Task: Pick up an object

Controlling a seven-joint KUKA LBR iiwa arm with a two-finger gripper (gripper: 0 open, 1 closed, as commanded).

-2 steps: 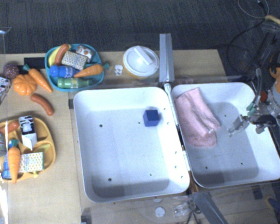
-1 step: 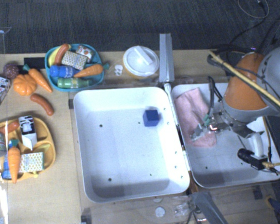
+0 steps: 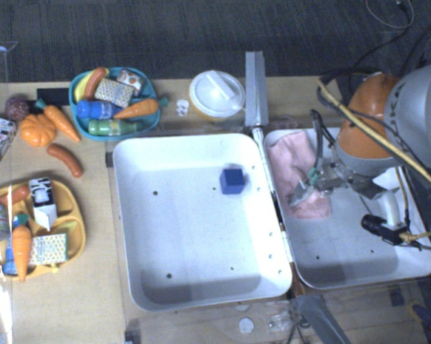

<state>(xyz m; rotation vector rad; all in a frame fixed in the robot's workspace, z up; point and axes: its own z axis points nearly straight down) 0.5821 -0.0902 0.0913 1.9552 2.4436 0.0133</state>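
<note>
Hand (image 3: 300, 192) fingertips indistinct against pink cloth (image 3: 292, 158)

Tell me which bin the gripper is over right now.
The right bin, holding the pink cloth; the gripper sits at that cloth. The left bin holds a blue cube.

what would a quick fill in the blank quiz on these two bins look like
1. The blue cube lies in the ____ bin as the camera sees it.
2. The cloth in the right bin is ____ in colour.
3. The gripper is over the ____.
4. The round white lid sits on the bench ____ the bins, not inside them.

Missing words: left; pink; cloth; outside
</note>
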